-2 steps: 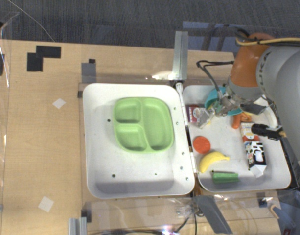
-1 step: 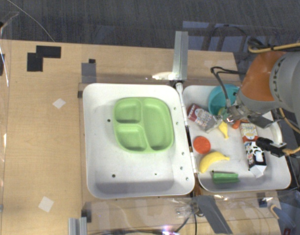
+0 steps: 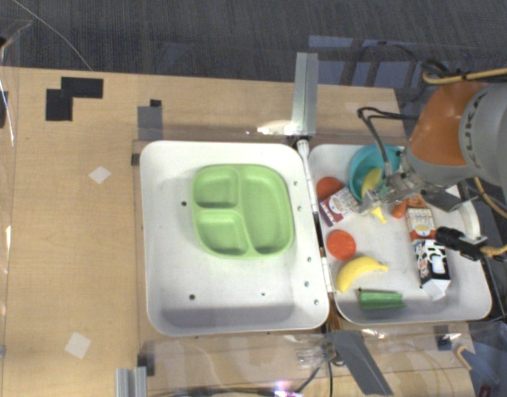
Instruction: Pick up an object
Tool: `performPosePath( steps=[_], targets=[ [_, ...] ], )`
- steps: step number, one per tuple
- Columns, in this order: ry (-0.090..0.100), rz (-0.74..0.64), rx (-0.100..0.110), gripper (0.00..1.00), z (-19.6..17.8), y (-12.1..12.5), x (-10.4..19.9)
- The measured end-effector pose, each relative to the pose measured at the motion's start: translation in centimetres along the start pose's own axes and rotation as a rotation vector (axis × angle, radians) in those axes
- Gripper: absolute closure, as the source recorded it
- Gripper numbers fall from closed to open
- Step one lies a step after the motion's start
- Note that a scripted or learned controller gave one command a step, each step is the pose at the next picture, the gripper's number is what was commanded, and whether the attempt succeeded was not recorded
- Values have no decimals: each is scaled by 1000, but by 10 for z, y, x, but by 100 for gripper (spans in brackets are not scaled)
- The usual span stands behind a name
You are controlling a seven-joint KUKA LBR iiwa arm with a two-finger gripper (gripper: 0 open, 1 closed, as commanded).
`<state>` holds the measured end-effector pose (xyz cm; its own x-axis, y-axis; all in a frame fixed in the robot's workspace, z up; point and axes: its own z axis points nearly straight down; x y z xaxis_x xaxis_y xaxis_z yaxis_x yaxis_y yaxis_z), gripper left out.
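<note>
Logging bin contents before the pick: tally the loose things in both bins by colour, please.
Green: 2, divided tray, block
Yellow: 1, banana
Teal: 1, bowl
Red/orange: 2, round pieces
Printed packs: 3
Total: 9

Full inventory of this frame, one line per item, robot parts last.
bins: 2, white, side by side on the bench
divided tray: 1, green, in left bin
bowl: 1, teal, right bin, far end
banana: 1, yellow, right bin, near side
round object: 1, red-orange, above the banana
green block: 1, right bin, near edge
carton: 1, black and white, right bin, right side
arm: 1, grey with orange band, from right
gripper: 1, over the right bin by the bowl
</note>
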<state>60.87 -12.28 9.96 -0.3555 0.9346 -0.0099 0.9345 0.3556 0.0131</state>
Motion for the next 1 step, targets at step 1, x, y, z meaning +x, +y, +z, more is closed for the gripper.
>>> performPosePath(
  steps=[1],
  targets=[
    [6, 11, -1, 100, -137, 12, 72]
  ],
)
